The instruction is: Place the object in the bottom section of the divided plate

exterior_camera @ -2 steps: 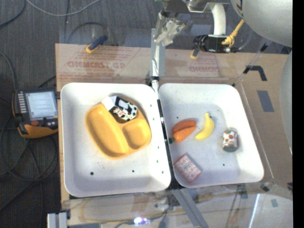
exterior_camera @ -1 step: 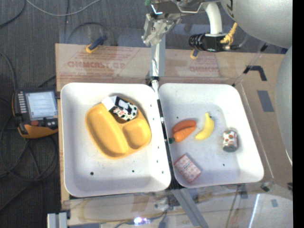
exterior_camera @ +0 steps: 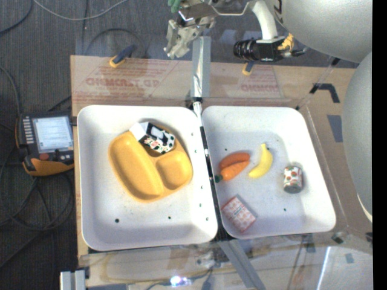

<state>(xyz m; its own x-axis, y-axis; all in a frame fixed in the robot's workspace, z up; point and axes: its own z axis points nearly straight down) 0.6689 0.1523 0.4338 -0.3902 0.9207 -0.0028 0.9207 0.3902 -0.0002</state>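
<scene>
One yellow divided plate (exterior_camera: 148, 169), one patterned object (exterior_camera: 157, 139) in it, jaws' state unclear

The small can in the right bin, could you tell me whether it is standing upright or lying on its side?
Lying on its side: the can shows its patterned wall lengthwise, beside the banana.

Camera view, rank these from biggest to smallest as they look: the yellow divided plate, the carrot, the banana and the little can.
1. Yellow divided plate, clearly largest.
2. Carrot and banana: too alike to rank.
3. Can, smallest.
</scene>
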